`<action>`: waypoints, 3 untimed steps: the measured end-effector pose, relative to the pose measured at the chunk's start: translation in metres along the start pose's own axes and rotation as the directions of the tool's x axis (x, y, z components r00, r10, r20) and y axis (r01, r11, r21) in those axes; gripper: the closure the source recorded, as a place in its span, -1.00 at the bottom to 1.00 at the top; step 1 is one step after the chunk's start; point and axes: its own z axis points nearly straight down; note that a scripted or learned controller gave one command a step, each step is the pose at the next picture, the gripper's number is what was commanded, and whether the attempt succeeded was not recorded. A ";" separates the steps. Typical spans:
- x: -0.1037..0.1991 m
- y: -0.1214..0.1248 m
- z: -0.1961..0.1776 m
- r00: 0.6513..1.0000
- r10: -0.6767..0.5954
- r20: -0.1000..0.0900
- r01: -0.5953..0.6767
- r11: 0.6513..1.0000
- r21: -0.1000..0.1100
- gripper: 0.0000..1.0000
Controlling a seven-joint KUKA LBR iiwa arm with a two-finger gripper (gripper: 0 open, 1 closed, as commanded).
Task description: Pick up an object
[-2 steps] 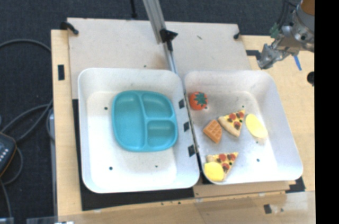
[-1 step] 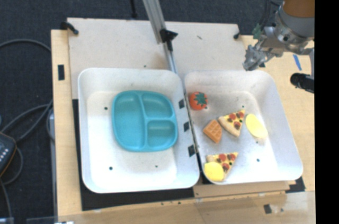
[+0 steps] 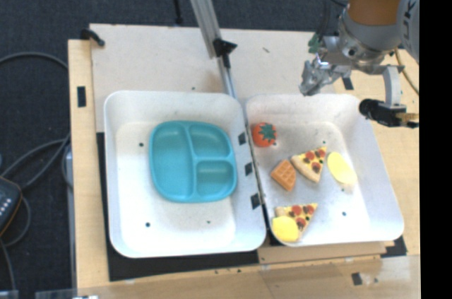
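Pincer (image 3: 311, 83) above right bin's (image 3: 378, 170) far rim, grip unreadable | nothing lifted, we judge | tomato (image 3: 263, 134) nearest, below-left

The divided plate (image 3: 192, 162) is turquoise. The tomato (image 3: 264, 134) is red with a green top. The waffle (image 3: 283, 175) is orange-brown with a grid pattern. Two pizza slices (image 3: 311, 164) (image 3: 299, 213) are tan with red dots. The bins (image 3: 127, 114) are white, the counter (image 3: 148, 57) beige.
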 end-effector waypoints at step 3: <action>0.124 -0.011 0.038 1.000 0.000 0.000 0.000 1.000 0.001 1.00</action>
